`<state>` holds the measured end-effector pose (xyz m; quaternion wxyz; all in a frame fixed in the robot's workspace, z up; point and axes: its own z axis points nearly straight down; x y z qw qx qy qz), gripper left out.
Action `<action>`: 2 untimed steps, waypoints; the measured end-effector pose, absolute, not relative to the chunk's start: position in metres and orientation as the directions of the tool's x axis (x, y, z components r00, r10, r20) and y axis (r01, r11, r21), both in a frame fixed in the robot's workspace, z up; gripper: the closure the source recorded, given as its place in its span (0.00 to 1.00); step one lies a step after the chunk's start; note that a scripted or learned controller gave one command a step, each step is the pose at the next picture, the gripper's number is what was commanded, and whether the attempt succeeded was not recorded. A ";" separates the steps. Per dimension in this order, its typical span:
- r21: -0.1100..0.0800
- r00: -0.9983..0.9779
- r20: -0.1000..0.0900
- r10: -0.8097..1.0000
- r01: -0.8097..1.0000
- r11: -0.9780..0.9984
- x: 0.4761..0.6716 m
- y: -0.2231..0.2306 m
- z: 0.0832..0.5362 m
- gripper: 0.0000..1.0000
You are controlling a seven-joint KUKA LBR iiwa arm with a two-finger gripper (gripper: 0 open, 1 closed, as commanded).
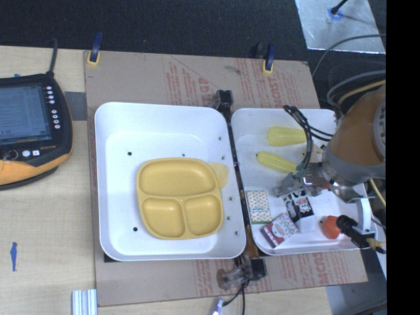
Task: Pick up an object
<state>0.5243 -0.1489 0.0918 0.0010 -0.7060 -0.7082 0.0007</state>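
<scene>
Down in the right bin [249, 126]: two yellow pieces, one stubby [286, 136] near the far wall, one longer [275, 161] just below it, both smooth and glossy. Nearer the front wall, two small cards: one checkered [258, 206] by the left wall, one red-and-white [280, 229] at a tilt. Beside these, one orange-tipped tool [335, 227] with a black handle. Just above the cards, claw [298, 190] low over the bin floor, beneath the grey arm [357, 146]; open or closed, cannot tell. Over in the left bin [115, 120]: one yellow tray [180, 197] with three compartments, lying flat. Out on the counter [46, 241], far left: one tablet [29, 126] in an orange case.
</scene>
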 end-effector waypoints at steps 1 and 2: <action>-0.004 -0.007 0.000 1.000 1.000 0.007 0.476 -0.141 0.091 0.00; -0.002 -0.003 0.000 1.000 1.000 0.003 0.540 -0.173 0.092 0.00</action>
